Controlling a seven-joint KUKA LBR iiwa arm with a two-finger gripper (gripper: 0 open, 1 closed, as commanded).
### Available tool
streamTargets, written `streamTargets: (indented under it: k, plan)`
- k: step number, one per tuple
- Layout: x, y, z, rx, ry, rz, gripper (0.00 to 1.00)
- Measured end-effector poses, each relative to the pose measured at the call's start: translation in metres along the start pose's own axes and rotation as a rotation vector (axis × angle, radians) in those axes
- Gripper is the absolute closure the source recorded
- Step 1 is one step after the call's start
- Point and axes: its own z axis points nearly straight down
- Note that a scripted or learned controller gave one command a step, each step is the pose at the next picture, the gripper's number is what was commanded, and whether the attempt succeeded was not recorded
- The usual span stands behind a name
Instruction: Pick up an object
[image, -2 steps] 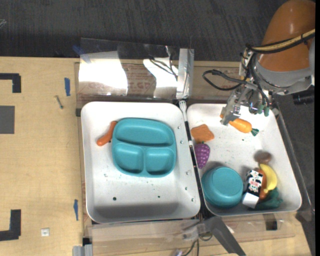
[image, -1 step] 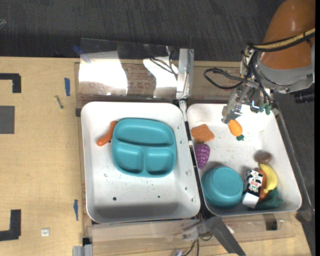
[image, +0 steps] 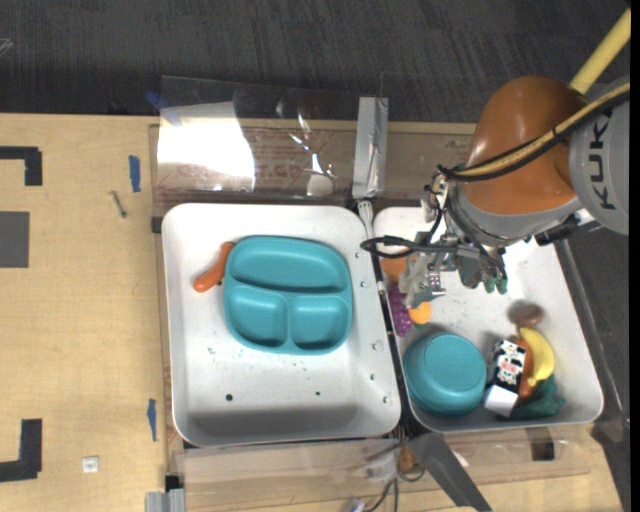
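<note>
Two bins side by side on bench (image: 70, 300). Left bin (image: 200, 400): divided tray (image: 288, 292) in middle, carrot (image: 212, 271) touching tray's left edge. Right bin (image: 580, 385): bowl (image: 447, 373) at near left; milk carton (image: 507, 375) just right of bowl, banana (image: 540, 355) right of carton. My claw (image: 432, 285) over right bin's far left, beyond bowl.

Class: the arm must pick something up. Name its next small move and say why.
Probably lower the hand straight down: it hangs over the right bin, near the orange piece and purple piece, with nothing visibly in its grasp.
</note>
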Motion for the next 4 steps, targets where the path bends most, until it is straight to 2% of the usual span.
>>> streamTargets:
  k: [1,2,3,4]
  plan:
    - [-0.069,0.022,-0.046,-0.001,-0.010,0.113,1.00]
    - [0.035,-0.044,-0.075,0.003,-0.006,-0.089,1.00]
    - [0.039,-0.006,0.017,-0.001,0.001,-0.201,1.00]
    - [-0.015,-0.029,-0.044,0.003,-0.011,-0.418,1.00]
